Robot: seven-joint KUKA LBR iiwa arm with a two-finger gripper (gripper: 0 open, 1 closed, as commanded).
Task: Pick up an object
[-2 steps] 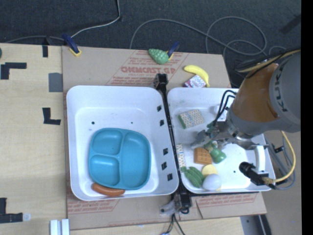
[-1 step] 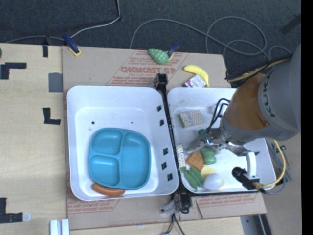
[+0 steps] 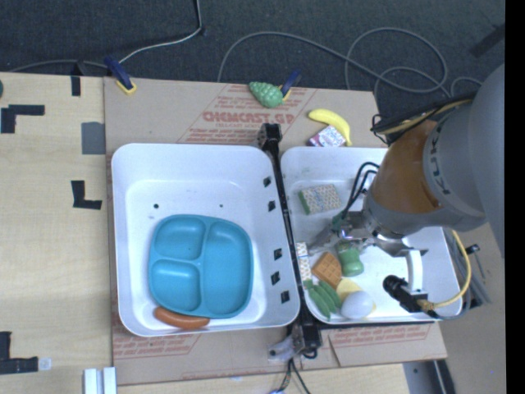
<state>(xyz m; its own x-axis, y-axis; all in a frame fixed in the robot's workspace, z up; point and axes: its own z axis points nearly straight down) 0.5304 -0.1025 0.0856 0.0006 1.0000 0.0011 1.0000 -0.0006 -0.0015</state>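
No object lifted yet — pick looks at the approach/grasp stage, not done.
Claw (image 3: 351, 238) is low in the right bin (image 3: 426, 164), right over the green toy (image 3: 351, 261) sitting just beside the waffle piece (image 3: 326, 268); can't tell if the claw is released or clenched, arm blocks it. White egg (image 3: 358, 304) and green pod (image 3: 321, 297) lie toward the near rim from the waffle piece, all on the bin floor. Left to do, I'd judge: close, lift, confirm hold.

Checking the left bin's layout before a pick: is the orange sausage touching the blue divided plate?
Touching. The camera view shows the orange sausage lying against the front edge of the blue divided plate, no white bin floor between them.
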